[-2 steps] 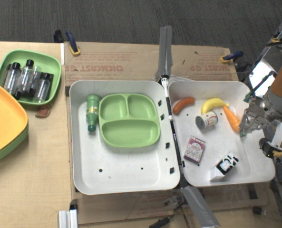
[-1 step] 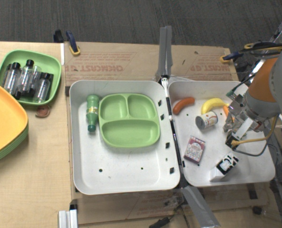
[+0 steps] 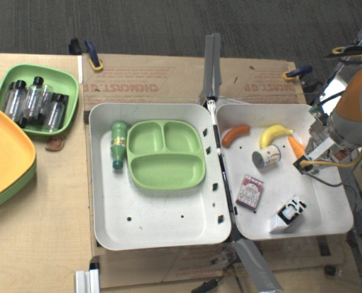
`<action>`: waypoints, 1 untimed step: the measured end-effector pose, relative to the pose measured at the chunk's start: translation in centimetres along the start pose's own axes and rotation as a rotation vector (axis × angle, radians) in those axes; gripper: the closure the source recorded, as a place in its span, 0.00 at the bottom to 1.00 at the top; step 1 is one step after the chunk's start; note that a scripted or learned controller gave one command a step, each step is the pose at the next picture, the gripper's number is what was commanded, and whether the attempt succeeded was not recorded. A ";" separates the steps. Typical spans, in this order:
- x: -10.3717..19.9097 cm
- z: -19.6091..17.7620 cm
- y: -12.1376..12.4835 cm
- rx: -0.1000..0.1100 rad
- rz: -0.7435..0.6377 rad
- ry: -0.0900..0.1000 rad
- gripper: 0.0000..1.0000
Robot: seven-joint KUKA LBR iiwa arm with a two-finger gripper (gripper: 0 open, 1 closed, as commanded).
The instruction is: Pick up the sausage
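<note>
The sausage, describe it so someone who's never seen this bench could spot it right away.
Look in the right white bin, at its far left corner beside the divider. The sausage lies there at a slant, left of the banana. It is a short reddish-orange link with rounded ends, darker than the yellow banana and plumper than the thin carrot.

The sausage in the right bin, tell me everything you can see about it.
The sausage is a short, smooth orange-red link with rounded ends, glossy like plastic. It lies flat and slanted in the right bin, at the far left corner, its lower end near the wall dividing the bins. Nothing touches it: the banana and the can lie apart to its right, and the gripper is across the bin.
</note>
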State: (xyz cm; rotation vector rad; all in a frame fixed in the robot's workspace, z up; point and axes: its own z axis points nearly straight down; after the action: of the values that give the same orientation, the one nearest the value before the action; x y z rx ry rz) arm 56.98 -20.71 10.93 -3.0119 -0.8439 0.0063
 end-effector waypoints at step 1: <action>1.8 -1.2 -5.9 -0.010 -0.176 -0.004 1.00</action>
State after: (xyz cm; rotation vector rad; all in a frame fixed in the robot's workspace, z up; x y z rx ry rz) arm 55.45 -14.81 12.22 -2.9364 -1.1091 0.0064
